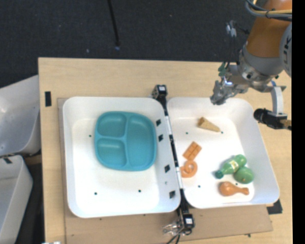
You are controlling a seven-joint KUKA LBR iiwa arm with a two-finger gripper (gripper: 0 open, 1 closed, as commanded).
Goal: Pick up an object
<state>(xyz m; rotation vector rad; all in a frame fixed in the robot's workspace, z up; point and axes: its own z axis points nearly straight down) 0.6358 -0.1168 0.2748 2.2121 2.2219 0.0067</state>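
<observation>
Hand [219,96] over right bin's [254,136] far rim (opening unclear), holding nothing visible

Robot lab / test cell, not a home or shop.

Industrial arm [267,39], grey w/ orange band, reaches in from the right over a bare plywood tabletop [117,78]. Two shallow white bins [71,197] sit side by side, joined by black clips along the middle. Left bin has a teal divided plate [125,140]; right bin [259,136] has small plastic toy foods, e.g. orange ring [189,169], green pear-like piece [234,168], tan wedge [209,124]. Dark carpet-like floor [66,19] behind w/ a black cable [112,17] across it; white plastic tubs [10,121] at left.
</observation>
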